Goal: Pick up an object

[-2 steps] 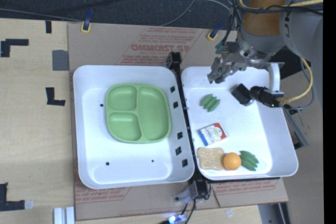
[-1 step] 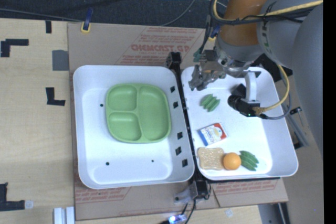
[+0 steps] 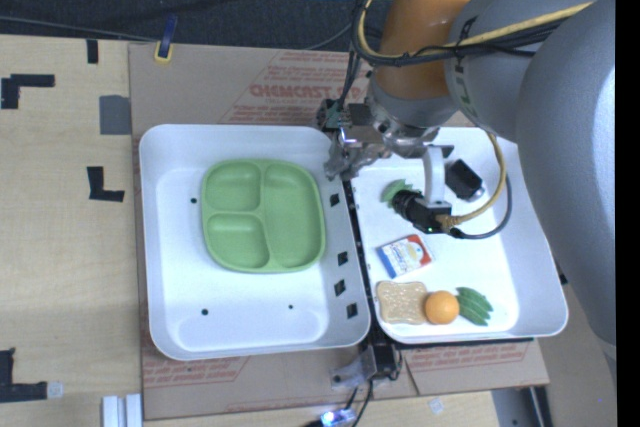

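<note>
Clearly we have several small, light things to choose from in the right bin [image 3: 505,215], all lying in its lower part.

We would try the orange ball [image 3: 440,307] first: it looks rigid but round and likely to roll, so we judge a grip across its middle is needed; it touches the toast slice [image 3: 401,301] on its left and the green vegetable [image 3: 474,305] on its right, which crowds the approach. We think the small white and blue packet [image 3: 405,256], lying apart above them, is flat, light and perhaps slippery, best taken by its edges. We see the gripper [image 3: 352,147] at the upper centre of the frame, over the divide between the bins, beside the green divided plate [image 3: 264,215]; whether its jaws are spread or closed we cannot tell, and we see nothing between them.
</note>
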